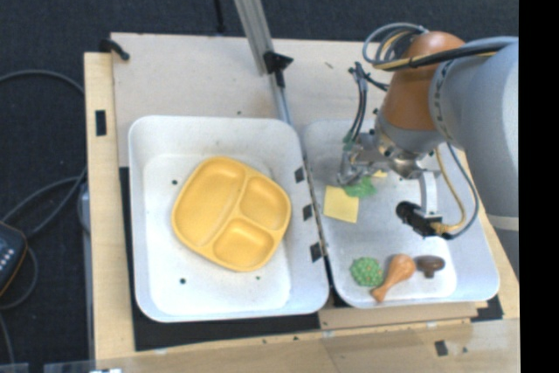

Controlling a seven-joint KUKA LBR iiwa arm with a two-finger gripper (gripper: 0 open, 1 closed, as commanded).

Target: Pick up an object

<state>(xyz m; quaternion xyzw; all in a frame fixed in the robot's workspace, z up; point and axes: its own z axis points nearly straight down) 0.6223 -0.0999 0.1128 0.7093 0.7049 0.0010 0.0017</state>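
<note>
My gripper point(353, 171) is low over the far left part of the right bin point(472, 275). A small green object point(359, 186) lies right at its tip, partly hidden by it, and I cannot tell whether it is held. Just in front of that lies a flat yellow square point(341, 206). Near the bin's front edge sit a green broccoli piece point(366, 270), a tan drumstick point(393, 275) and a small brown piece point(429, 265).
The left bin point(148, 275) holds a yellow divided plate point(231, 212). A slanted metal post point(253, 13) rises behind the bins. The grey arm with its orange band point(415, 96) and cables covers the right bin's far right side.
</note>
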